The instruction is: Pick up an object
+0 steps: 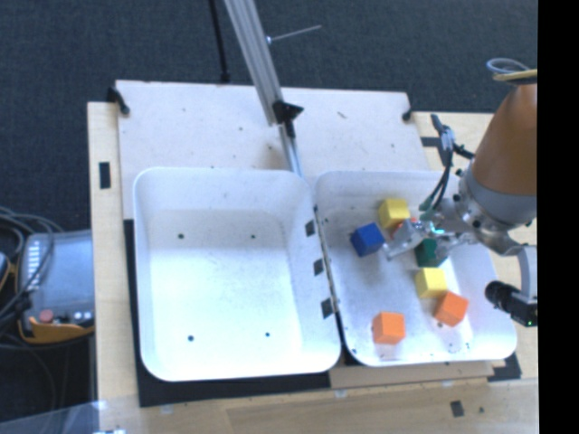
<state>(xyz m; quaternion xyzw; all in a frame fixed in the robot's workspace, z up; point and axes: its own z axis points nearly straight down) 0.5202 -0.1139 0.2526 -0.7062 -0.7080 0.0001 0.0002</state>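
**Gripper low in right bin**

Gripper [418,239] sits among blocks in right bin [362,351]: blue cube [366,240] to its left, yellow cube [393,212] above, green block [429,253] just beside. Whether it grips anything: cannot tell.

A dark grey carpet [109,34] covers the floor around a pale wooden bench [104,269]. A white board [199,120] lies on the bench top, with black clips at its 2 far corners. A slanted aluminium post [256,52] rises from the board's middle. At the left edge sits a grey box [63,274] among black cables [14,229].
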